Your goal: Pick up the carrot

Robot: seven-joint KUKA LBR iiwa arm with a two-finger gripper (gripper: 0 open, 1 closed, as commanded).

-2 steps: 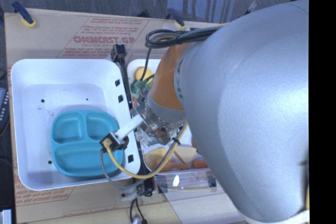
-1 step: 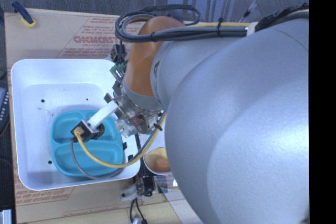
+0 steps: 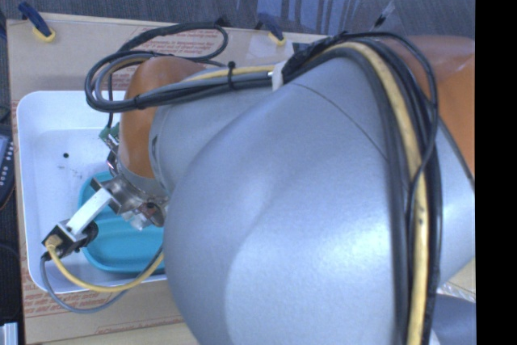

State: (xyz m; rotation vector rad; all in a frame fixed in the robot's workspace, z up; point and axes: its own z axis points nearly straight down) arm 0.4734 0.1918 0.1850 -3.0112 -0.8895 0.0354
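Observation:
The grey arm (image 3: 323, 198) with its orange band (image 3: 149, 117) reaches across from the right and covers most of the view. Its wrist hangs over the left white bin (image 3: 48, 141). The gripper (image 3: 129, 202) sits low in that bin, above a blue bowl-like object (image 3: 121, 246), and its fingers are hidden by the wrist mount. No carrot can be made out; the arm hides much of the bin floor.
Black and yellow cables (image 3: 161, 52) loop off the arm above the left bin, and a yellow cable (image 3: 89, 279) hangs over its front rim. Blue clamps (image 3: 36, 22) hold the cardboard bench edge. A small dark speck (image 3: 66, 156) lies on the bin floor.

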